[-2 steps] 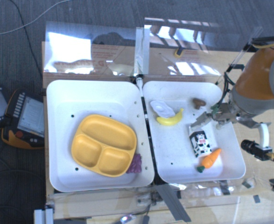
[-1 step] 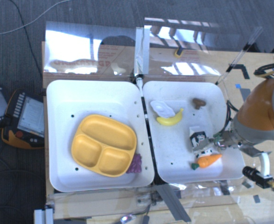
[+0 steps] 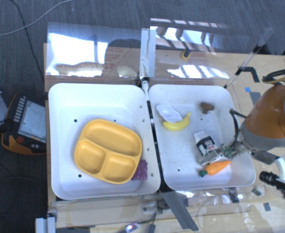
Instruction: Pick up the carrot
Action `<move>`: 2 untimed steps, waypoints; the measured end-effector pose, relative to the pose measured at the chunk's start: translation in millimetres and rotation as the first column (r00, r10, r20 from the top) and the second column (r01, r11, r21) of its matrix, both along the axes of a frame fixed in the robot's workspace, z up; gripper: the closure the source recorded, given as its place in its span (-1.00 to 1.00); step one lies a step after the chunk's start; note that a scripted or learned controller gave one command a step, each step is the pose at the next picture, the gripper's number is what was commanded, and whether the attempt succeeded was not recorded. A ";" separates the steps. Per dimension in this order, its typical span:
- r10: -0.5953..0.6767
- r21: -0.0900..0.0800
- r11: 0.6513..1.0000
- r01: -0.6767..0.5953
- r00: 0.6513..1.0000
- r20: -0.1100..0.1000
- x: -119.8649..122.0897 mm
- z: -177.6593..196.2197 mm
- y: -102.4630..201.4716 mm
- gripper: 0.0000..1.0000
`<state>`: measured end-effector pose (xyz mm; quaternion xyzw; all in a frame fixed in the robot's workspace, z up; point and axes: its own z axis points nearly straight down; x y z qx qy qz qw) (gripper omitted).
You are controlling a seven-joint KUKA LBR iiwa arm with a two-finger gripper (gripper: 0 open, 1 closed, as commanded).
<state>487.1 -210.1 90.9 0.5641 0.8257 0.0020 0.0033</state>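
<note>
The orange carrot [image 3: 218, 167] with a green top lies near the front right corner of the right bin [image 3: 239, 176], its green end pointing left. My gripper [image 3: 220, 153] hangs just above and behind the carrot, low over the bin floor. The grey arm with its orange band [image 3: 271, 111] comes in over the bin's right wall. From this view I cannot make out whether the gripper touches the carrot.
A small black-and-white packet [image 3: 205, 143] lies right beside the gripper on its left. A banana [image 3: 177, 123], a white crumpled piece [image 3: 168, 112] and a brown lump [image 3: 207, 107] sit further back. The left bin [image 3: 64, 101] holds a yellow divided plate [image 3: 108, 150] and purple grapes [image 3: 141, 170].
</note>
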 end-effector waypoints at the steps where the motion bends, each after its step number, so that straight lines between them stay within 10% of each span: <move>1: 0.214 -0.014 0.977 -0.214 0.977 0.008 1.9 0.6 12.0 -1.00; 2: 0.460 -0.008 0.888 -0.460 0.888 0.004 2.6 0.2 -11.4 -1.00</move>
